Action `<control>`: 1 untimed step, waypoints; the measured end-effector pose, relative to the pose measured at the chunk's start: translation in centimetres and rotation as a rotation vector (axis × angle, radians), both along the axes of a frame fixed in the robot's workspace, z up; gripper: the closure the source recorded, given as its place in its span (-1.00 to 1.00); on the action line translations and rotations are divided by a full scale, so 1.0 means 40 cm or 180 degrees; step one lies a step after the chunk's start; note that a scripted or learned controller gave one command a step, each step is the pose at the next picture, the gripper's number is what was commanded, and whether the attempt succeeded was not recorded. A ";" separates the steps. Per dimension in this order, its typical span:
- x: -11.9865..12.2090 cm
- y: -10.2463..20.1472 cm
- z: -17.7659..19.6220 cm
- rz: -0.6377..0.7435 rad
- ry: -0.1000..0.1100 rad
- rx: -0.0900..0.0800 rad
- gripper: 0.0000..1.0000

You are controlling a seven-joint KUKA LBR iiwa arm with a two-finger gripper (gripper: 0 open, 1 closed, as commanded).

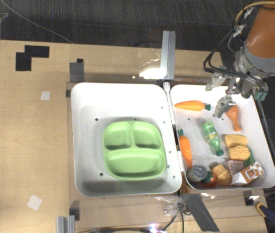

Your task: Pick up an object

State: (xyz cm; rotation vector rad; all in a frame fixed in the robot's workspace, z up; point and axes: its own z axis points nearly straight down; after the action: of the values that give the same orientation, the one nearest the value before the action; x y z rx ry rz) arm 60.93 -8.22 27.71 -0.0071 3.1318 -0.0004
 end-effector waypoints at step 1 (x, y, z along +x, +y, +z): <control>-0.141 -0.066 -0.416 0.0524 0.0041 0.0006 -1.00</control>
State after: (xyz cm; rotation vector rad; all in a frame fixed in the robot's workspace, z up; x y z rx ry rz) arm 55.27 -10.86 11.06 -0.2658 3.1336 0.0037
